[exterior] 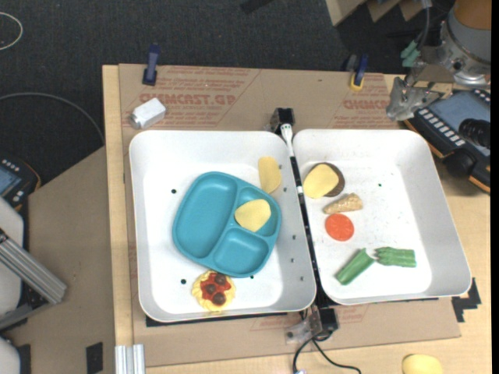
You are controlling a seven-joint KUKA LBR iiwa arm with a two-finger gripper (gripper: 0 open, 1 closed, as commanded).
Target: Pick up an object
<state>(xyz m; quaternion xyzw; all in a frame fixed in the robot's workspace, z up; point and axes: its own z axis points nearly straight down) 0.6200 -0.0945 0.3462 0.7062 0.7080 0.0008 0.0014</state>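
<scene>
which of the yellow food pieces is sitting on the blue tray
The pale yellow piece in the blue tray's upper right compartment. The other yellow piece lies on the left bin's floor beside the tray.

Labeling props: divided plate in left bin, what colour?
Teal-blue divided plate, seen in the camera view.

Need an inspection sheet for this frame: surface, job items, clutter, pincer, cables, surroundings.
Surface: two white bins side by side, left bin and right bin, on a cardboard sheet.
Job's things, left bin: blue divided plate with a yellow piece on it; yellow piece beside the plate; small pizza toy.
Job's things, right bin: yellow-brown piece, tan piece, red disc, two green pieces.
Clutter: white block on the cardboard.
Pincer: above the right bin's far corner, holding nothing; finger state unclear.
Cables: one at the near edge.
Surroundings: dark floor.
</scene>
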